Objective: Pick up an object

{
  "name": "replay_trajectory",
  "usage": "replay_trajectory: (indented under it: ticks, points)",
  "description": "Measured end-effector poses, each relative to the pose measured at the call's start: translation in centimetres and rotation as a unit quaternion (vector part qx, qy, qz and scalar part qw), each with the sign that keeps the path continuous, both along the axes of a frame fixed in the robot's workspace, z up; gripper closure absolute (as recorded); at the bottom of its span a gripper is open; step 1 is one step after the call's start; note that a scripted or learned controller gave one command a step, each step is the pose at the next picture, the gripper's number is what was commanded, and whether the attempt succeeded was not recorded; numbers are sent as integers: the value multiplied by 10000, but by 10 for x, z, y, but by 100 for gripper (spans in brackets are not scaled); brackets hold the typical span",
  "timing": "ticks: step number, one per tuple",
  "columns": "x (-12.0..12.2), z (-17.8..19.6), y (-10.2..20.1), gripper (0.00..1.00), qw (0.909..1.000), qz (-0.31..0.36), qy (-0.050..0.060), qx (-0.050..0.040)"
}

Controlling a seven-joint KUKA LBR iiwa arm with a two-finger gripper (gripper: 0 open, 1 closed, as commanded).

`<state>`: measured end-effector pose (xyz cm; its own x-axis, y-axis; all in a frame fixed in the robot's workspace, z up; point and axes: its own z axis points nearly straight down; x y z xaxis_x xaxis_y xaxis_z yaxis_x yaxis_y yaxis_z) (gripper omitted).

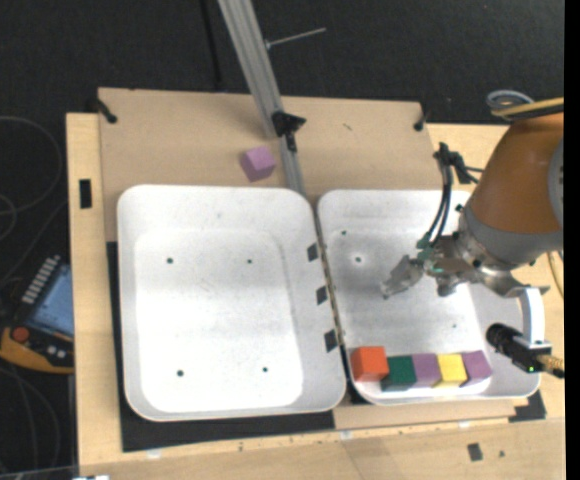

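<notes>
1. The gripper (402,276) hangs over the right bin (370,218); whether its jaws are spread, I cannot tell.
2. The orange block (371,362) lies at this bin's near edge, beside the green block (401,372).
3. It looks light and stiff; take it by two opposite flat sides.

Counted: two white bins (220,298), six blocks (426,369) — three purple, one each orange, green, yellow.
</notes>
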<state>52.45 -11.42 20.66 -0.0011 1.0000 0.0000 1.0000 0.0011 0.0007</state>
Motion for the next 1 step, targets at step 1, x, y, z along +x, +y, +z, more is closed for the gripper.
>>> replay_trajectory:
  ticks: [1]
  points:
    - [21, -78, -84, 0, 10000, -34, 18, -22]
